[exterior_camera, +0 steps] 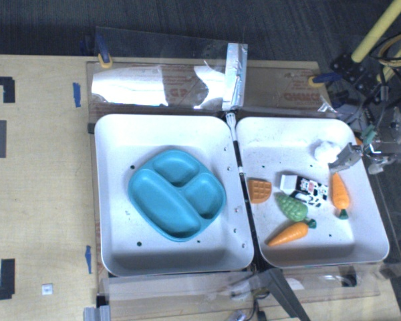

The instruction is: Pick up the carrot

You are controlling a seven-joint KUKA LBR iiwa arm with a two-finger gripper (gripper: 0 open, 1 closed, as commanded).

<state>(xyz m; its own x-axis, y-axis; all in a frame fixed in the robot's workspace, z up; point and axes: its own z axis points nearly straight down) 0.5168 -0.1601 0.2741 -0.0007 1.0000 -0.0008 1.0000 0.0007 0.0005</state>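
Left bin (pixel 113 179) holds a blue divided plate (pixel 177 194). In the right bin (pixel 367 246), one carrot (pixel 291 233) lies toward the front, its long axis slanting; another carrot (pixel 339 194) lies directly below the end effector (pixel 347 156), whose opening cannot be made out.

Blue tray (pixel 177 193) sits in left bin (pixel 113 146). Right bin (pixel 267 136): waffle (pixel 259 190), green veggie (pixel 292 207), cow-print box (pixel 305 188) mid-frame.
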